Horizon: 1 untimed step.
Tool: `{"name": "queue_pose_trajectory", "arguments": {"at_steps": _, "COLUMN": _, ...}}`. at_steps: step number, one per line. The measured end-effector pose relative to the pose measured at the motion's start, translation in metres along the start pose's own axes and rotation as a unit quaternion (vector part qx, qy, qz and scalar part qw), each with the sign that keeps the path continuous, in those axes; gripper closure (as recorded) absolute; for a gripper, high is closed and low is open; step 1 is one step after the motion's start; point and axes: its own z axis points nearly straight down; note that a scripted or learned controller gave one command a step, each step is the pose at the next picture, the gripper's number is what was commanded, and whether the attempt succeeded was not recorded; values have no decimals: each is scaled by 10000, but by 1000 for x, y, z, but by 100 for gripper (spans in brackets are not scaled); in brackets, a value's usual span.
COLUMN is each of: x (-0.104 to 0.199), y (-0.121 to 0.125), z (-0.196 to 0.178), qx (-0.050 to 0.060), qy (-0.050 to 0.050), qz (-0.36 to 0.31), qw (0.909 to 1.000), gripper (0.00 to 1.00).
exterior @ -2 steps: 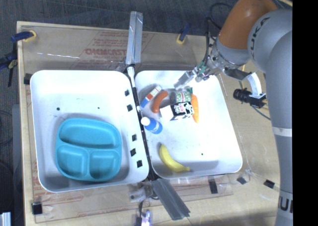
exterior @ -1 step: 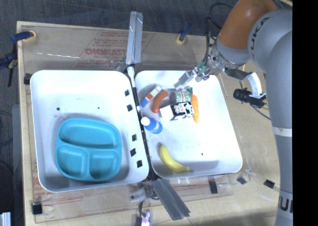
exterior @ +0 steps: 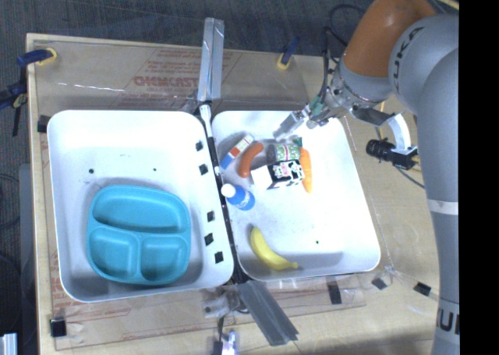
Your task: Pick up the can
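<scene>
Since the claw [exterior: 292, 121] hangs above the can [exterior: 287, 149], grip unclear, I'd drop straight down, avoiding the carrot [exterior: 306, 170].

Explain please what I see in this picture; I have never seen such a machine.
This is one camera above a bench, looking down at a slant. The grey machine with the orange band is a robot arm, reaching in from the right. Its gripper, a two-finger claw, hangs over the right bin. That bin holds a can, a black-and-white carton, a carrot, a sausage, a banana and a blue-capped bottle. The left bin holds a blue tray. I cannot see anything held between the fingers.
</scene>
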Motion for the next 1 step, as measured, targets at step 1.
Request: {"name": "queue_pose_trajectory", "arguments": {"at_steps": 1, "x": 0, "y": 0, "z": 0, "qx": 0, "qy": 0, "qz": 0, "qw": 10000, "gripper": 0}}
